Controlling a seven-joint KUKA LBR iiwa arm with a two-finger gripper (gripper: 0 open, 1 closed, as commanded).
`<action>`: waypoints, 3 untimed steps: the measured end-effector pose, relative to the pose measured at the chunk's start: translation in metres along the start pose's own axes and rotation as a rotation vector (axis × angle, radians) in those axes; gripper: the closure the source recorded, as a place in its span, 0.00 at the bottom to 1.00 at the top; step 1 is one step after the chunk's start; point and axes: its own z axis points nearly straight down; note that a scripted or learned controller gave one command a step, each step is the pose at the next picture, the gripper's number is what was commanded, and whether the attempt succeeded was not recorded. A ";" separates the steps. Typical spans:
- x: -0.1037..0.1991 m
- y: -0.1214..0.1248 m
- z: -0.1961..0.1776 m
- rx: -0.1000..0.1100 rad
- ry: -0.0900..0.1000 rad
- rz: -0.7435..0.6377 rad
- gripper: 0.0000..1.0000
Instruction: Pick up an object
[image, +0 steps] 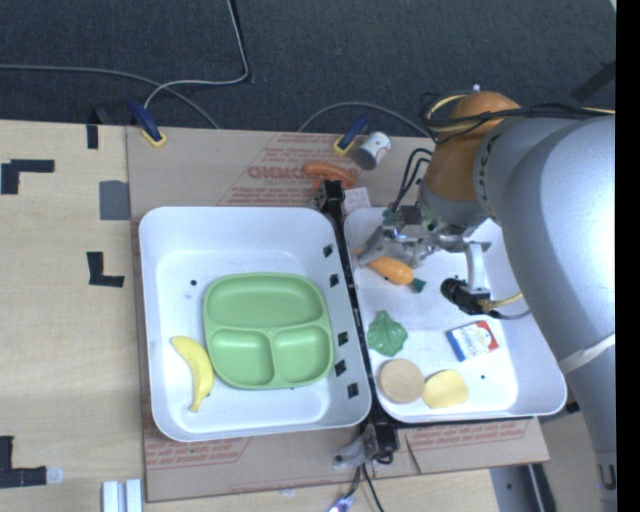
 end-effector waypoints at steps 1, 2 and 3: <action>0.002 -0.005 0.000 0.000 0.000 0.000 0.00; -0.007 0.007 0.000 0.000 0.001 -0.001 0.00; -0.001 -0.004 0.000 0.000 0.000 0.000 0.00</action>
